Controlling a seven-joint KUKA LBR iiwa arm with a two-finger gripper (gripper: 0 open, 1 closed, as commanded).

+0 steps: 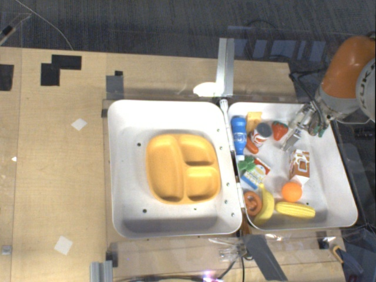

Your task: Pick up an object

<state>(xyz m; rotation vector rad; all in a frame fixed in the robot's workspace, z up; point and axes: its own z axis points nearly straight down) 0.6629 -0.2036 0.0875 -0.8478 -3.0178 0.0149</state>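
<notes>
My gripper (295,135) hangs over the far part of the right bin (341,175), reaching in from the right below the orange wrist band. Its fingers point down-left, with a gap between them and nothing held. Just left of the fingertips lie a red strawberry-like piece (279,131) and a round grey-and-red item (262,133). Below the gripper sits a white and brown carton (299,164). Nearer the front are an orange ball (291,191), a corn cob (295,210), a banana (267,206) and a brown doughnut (252,201). A blue bottle (238,133) lies along the bin's left wall.
The left bin (126,157) holds a yellow divided tray (183,167). A green and white packet (254,170) and a yellow block (254,120) also lie in the right bin. A metal post (225,63) stands behind the divide between the bins.
</notes>
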